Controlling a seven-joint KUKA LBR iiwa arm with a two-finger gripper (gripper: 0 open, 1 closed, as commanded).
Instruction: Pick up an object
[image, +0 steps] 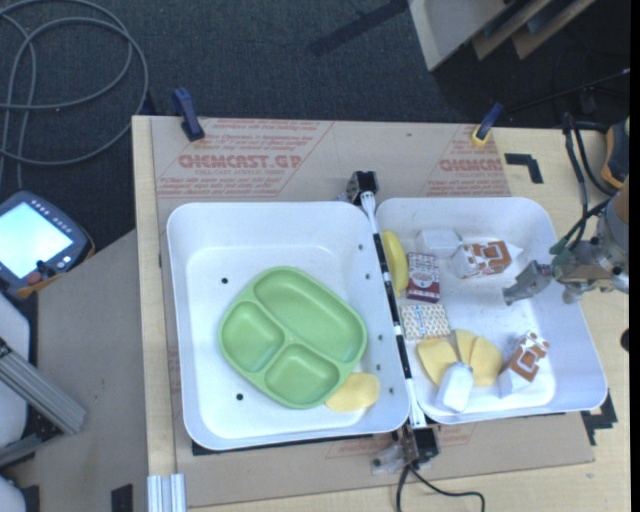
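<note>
- Since any item counts, the nearest candidate is the small carton (484, 258) with the orange print, lying in the right bin (575, 395) just left of the gripper (527, 287)
- It looks light and thin-walled, likely to crush or skid, so I'd take it across its flat sides
- Jaws hang over the bin floor; whether spread or pressed together, I cannot tell
- Left of that carton lie a yellow banana (395, 260) and a red packet (423, 279)
</note>
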